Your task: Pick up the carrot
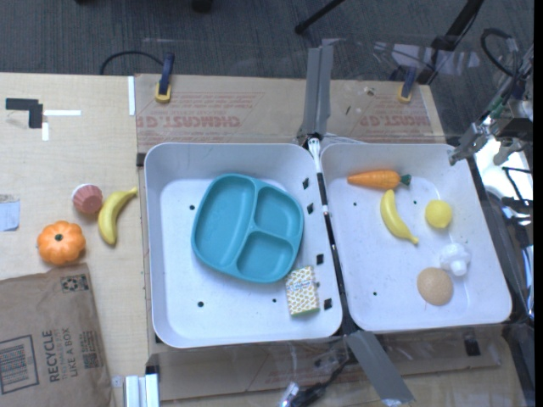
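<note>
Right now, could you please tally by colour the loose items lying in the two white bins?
Orange: 1, the carrot
Yellow: 2, the banana and the lemon
Teal: 1, the divided plate
White: 1, the small white item
Tan: 1, the egg-shaped item
Yellow-green patterned: 1, the small box
Total: 7

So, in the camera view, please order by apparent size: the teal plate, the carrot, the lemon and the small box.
1. teal plate, clearly largest
2. carrot
3. small box
4. lemon
The box and lemon look nearly alike, so their order is unsure.
</note>
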